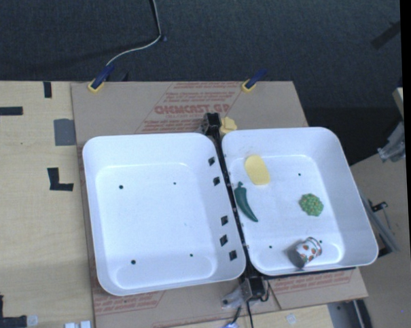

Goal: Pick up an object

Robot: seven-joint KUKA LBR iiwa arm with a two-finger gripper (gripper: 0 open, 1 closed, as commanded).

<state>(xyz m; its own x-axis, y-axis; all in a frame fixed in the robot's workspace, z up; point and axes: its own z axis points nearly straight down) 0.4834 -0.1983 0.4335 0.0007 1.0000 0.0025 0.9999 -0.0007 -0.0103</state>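
Objects you can pick sit in the right bin [341,154] (yellow piece [257,170], green pepper [245,202], broccoli [311,204], small mug [305,251]); gripper state: cannot tell.

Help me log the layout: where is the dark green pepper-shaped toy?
The dark green pepper-shaped toy lies in the right white bin, close to its left wall, just below the yellow oval toy and left of the green bumpy ball.

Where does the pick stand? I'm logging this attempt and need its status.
Nothing looks done yet: the yellow piece, green pepper, broccoli-like piece and small cup all lie in the right bin. Nothing is in hand. The whole pick is left: approach, grasp, lift.
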